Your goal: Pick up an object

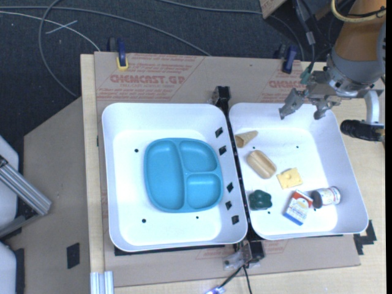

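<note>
Objects for picking lie in the right bin (343, 164) on my counter: a tan wedge (246, 139), a tan block (261, 164), a yellow cheese slice (290, 178), a green piece (260, 199), a red and blue box (297, 207) and a small jar (327, 196). My hand (305, 108) hangs over that bin's far edge with its two fingers spread and nothing between them, the wedge nearest and the rest further toward the near rim. A blue divided plate (183, 174) sits in the left bin (116, 164).
</note>
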{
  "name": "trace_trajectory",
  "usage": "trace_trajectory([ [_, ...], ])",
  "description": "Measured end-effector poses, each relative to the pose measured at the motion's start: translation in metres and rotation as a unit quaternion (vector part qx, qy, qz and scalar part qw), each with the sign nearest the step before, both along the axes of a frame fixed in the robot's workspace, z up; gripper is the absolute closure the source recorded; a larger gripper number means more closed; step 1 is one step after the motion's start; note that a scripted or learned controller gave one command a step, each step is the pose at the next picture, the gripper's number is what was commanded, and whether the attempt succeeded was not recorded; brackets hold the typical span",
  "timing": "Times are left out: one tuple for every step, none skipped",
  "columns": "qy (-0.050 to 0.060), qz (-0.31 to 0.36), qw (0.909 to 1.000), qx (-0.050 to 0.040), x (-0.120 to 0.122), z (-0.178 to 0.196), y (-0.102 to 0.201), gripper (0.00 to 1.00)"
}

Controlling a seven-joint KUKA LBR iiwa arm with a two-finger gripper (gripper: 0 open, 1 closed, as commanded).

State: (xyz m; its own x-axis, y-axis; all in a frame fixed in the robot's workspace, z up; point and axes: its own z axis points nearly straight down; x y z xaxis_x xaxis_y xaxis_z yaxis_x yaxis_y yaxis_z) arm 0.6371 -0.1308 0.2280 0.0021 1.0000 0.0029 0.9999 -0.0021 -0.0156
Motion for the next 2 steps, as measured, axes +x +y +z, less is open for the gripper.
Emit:
trace_trajectory([
  [-0.007, 0.001, 1.0, -0.001, 0.002, 0.009, 0.0, 0.0],
  [-0.005, 0.001, 1.0, -0.0008, 0.002, -0.053, 0.0, 0.0],
])
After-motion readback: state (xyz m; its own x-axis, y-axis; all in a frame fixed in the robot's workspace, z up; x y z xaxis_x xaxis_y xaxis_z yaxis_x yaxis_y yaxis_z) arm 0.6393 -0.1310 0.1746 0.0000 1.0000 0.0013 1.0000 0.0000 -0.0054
